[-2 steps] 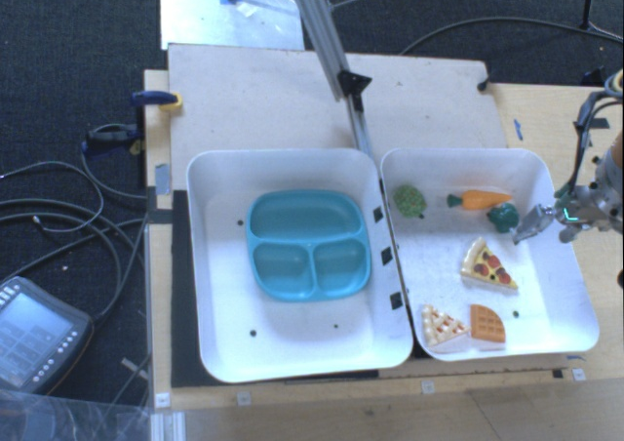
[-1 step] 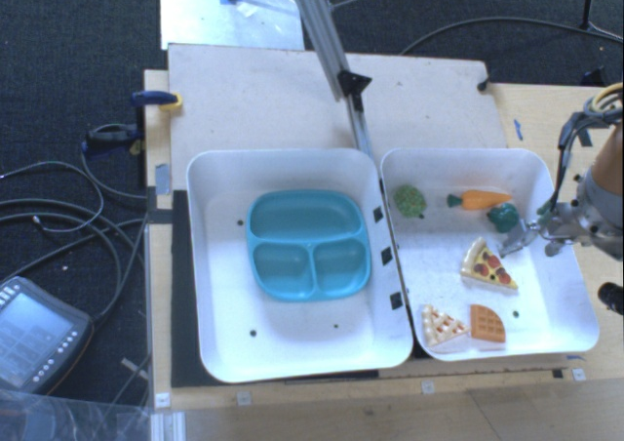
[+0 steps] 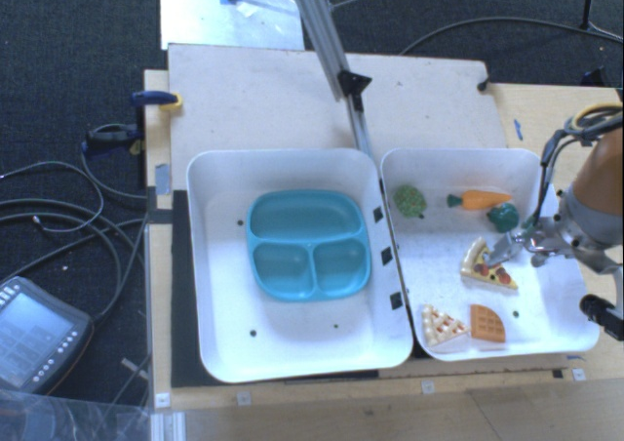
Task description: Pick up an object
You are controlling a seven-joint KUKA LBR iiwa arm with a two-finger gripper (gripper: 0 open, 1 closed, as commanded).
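Gripper [image 3: 507, 252] positioned low in right bin [image 3: 556, 332], over pizza slice [image 3: 487, 266], finger state cannot be told, carrot [image 3: 481, 200] behind, blue divided tray [image 3: 308, 242] in left bin [image 3: 214, 263].

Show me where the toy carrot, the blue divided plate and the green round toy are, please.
toy carrot [image 3: 485, 200], camera view, middle of its orange body.
blue divided plate [image 3: 255, 234], camera view, its left rim.
green round toy [image 3: 409, 200], camera view, its centre.
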